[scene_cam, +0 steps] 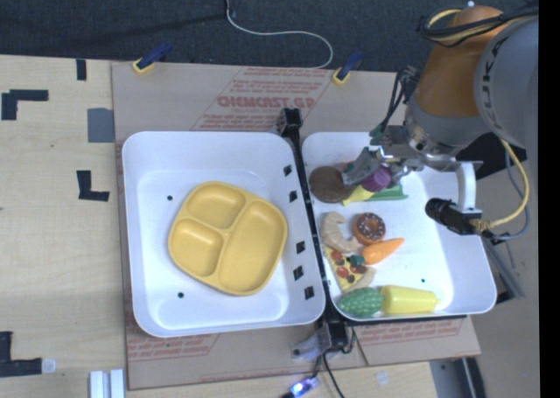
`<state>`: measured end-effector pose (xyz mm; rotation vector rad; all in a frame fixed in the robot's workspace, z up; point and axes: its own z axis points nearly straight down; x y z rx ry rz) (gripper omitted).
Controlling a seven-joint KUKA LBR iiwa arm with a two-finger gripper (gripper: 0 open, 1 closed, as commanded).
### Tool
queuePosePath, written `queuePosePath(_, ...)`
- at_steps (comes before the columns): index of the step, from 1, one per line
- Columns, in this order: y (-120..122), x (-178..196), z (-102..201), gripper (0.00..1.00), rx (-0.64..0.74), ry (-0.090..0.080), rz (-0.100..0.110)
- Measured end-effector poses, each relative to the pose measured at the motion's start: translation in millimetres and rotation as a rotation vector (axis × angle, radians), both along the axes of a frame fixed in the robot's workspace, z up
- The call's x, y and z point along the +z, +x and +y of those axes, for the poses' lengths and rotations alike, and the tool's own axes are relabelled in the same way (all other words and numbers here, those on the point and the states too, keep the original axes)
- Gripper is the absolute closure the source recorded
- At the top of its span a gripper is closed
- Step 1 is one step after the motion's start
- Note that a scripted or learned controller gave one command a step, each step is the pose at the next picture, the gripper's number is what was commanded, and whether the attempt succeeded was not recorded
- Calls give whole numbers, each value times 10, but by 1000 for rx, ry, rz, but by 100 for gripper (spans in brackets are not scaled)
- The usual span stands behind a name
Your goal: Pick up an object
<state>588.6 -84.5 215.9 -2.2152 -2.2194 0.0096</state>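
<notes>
My gripper (366, 165) hangs over the upper left part of the right bin (455, 274), its grey fingers pointing left and down. Right under and beside it lie a purple piece (380, 180), a yellow and green piece (372, 194) and a brown round piece (325, 184). Lower in the same bin sit a chocolate doughnut (368, 227), an orange carrot (382, 251), a beige piece (335, 232), a pizza slice (351, 270), a green vegetable (361, 302) and a yellow block (408, 300). Whether anything sits between the fingers is hidden.
The left bin (149, 212) holds a yellow divided plate (227, 237). A black divider (302, 204) runs between the bins. The arm's orange band (455, 64) and grey body fill the upper right. A white cable (262, 29) lies across the dark cloth behind.
</notes>
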Motion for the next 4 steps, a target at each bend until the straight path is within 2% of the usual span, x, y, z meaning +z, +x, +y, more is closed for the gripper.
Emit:
queuePosePath(2,105,-48,-78,100,-1,0,-1)
queuePosePath(3,126,120,-111,100,0,1,-3)
queuePosePath(4,127,-37,-10,100,0,0,1)
